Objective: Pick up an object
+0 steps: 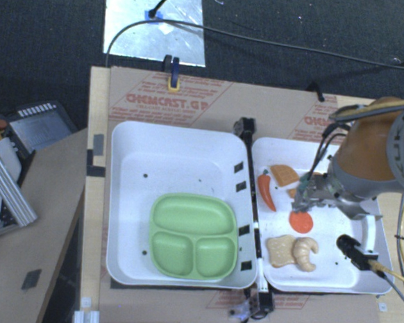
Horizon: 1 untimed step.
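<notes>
The left bin (pixel 126 151) holds a green divided tray (pixel 193 235). The right bin (pixel 332 272) holds an orange slice (pixel 284 175), carrot (pixel 266 190), croissant (pixel 305 252), bread (pixel 279 249) and tomato (pixel 301 221), just under the gripper (pixel 305 197) (finger state unclear).

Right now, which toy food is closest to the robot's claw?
The round red-orange slice. It lies right under the gripper, while the chili, the toast and the croissant sit farther off.
</notes>
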{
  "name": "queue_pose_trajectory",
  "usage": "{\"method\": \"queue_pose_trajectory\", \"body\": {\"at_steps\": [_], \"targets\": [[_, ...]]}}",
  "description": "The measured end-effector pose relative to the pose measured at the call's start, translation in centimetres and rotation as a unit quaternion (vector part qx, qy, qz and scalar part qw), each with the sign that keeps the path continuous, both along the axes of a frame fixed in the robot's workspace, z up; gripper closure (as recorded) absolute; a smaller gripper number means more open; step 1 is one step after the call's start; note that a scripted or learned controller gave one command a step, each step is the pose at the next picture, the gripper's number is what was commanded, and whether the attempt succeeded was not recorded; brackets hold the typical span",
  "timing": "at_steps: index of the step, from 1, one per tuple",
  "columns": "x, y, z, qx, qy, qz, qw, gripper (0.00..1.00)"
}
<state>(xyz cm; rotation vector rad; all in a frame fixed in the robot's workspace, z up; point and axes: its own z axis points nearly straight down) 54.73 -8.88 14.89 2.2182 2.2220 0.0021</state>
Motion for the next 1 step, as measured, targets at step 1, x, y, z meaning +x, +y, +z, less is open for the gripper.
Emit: {"method": "queue_pose_trajectory", "body": {"at_steps": [1], "targets": [[-0.27,-0.34,4.42,-0.0001,-0.001,0.0,1.0,1.0]]}}
